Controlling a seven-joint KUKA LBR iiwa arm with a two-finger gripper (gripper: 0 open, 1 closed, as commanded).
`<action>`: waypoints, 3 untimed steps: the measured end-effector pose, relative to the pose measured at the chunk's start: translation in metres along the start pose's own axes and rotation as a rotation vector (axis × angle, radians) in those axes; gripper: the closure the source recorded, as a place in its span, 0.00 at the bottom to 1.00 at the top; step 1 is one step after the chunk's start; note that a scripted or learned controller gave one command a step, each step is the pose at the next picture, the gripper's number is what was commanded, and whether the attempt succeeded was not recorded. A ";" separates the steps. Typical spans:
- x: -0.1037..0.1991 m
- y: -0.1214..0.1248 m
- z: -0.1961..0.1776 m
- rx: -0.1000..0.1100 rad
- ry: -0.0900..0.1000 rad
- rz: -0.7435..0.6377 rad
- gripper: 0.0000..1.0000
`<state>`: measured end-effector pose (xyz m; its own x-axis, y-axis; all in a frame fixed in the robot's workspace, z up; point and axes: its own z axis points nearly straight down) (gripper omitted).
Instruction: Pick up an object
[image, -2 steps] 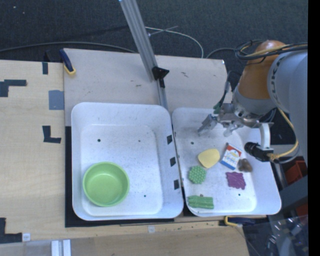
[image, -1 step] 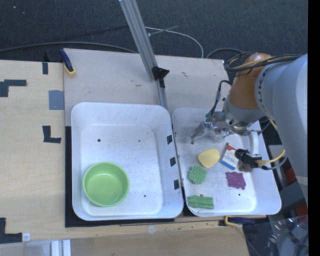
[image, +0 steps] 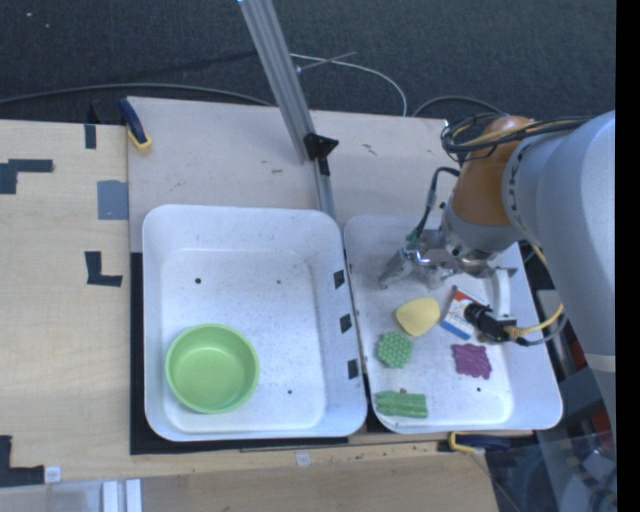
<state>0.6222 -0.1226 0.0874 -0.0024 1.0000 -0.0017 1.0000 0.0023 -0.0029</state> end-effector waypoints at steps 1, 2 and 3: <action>0.001 0.000 -0.011 0.000 0.001 -0.001 1.00; 0.004 -0.009 -0.062 -0.006 0.002 0.001 1.00; 0.003 -0.002 -0.106 -0.007 0.001 0.001 1.00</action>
<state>0.6207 -0.1191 0.1936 -0.0018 1.0000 -0.0004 1.0000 0.0018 0.0039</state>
